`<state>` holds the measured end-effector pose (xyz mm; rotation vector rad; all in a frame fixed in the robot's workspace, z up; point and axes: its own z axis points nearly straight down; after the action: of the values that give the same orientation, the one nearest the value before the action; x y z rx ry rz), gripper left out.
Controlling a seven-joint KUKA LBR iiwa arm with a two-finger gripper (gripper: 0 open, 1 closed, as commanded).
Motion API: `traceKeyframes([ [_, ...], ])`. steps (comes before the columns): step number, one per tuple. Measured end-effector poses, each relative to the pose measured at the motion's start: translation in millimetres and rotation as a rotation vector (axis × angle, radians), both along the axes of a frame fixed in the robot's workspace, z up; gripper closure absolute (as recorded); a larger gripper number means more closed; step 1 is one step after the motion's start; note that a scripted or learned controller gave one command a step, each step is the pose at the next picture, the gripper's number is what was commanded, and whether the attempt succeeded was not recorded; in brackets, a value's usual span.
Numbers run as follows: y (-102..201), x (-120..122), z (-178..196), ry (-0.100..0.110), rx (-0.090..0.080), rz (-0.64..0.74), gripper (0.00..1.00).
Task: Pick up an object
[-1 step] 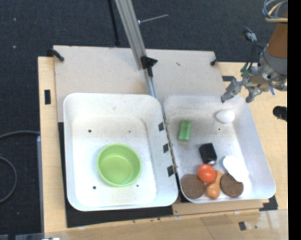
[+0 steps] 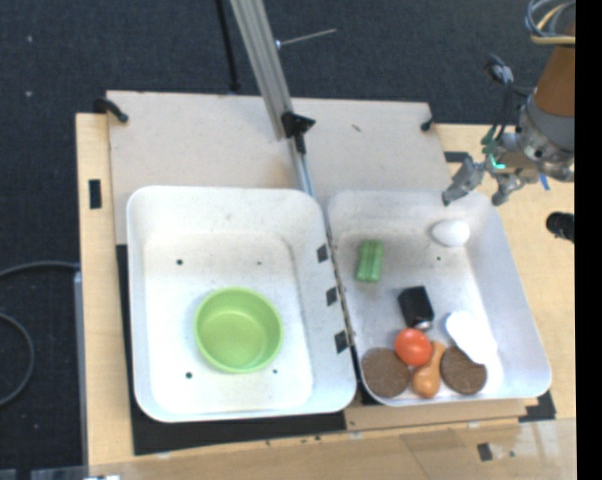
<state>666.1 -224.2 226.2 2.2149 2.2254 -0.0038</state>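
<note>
Grey arm's tool point(image 2: 478, 188) at upper right of frame, fingers spread apart with nothing between them, above the right bin point(image 2: 514, 298) far edge, white egg-like object point(image 2: 449, 233) just below it, green bowl point(image 2: 238, 330) in left bin point(image 2: 161, 268)

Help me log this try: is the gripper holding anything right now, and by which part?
Nothing is held. The gripper hangs open over the right bin's far corner, with no object between its fingers; the white egg-like object lies apart, below it.
</note>
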Motion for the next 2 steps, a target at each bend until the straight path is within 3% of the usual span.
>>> traceKeyframes([
  [2, 4.0, -9.8, -120.7, 0.004, 0.002, -0.002, 0.0],
])
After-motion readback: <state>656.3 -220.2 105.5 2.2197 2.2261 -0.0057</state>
